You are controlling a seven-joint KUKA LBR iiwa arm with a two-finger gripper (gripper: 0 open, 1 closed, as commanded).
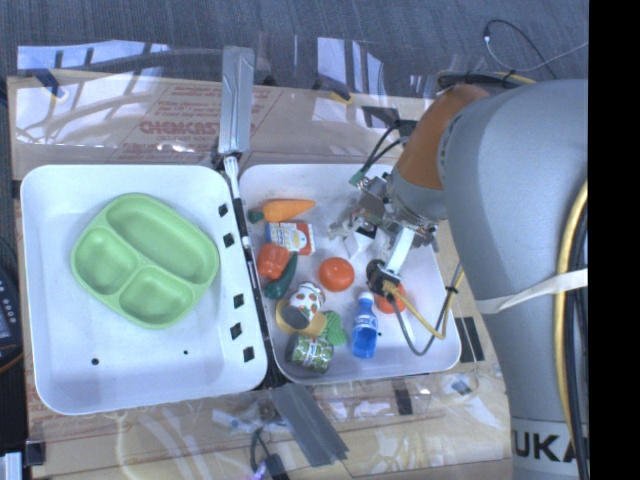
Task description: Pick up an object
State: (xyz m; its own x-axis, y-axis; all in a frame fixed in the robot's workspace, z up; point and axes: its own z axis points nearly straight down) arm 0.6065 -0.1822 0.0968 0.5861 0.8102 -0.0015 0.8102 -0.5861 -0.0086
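Looking at a whole heap of grabbable stuff in the right bin (380,373), mostly crowded along its left side. Got an orange carrot (288,209) lying crosswise nearest the far edge, then a small white-and-red carton (291,236) just below that, touching or near enough. Next down, hard against the bin's left wall, seeing a red pepper (270,260) with a green end. Toward the middle, got a round orange ball (337,273), just beside the pepper and a little apart from the carton. Down by the front edge, spotting a blue bottle (365,330) with a white cap, upright or tilted, can't say which. Left of the bottle, got a patterned round thing (305,300), and below it a green can (311,353) closest to the front-left corner. Also catching part of another red thing (393,302) just right of the bottle, mostly hidden. Found the gripper (355,218) hanging over the far half of that bin, right of the carrot and carton, on the far side of the orange ball. Honestly can't tell whether spread apart or pinched together, too cluttered and blurry up there. Over in the left bin (60,358), got a light green divided plate (145,258) with three compartments, sitting toward the far-left corner, well apart from everything else.
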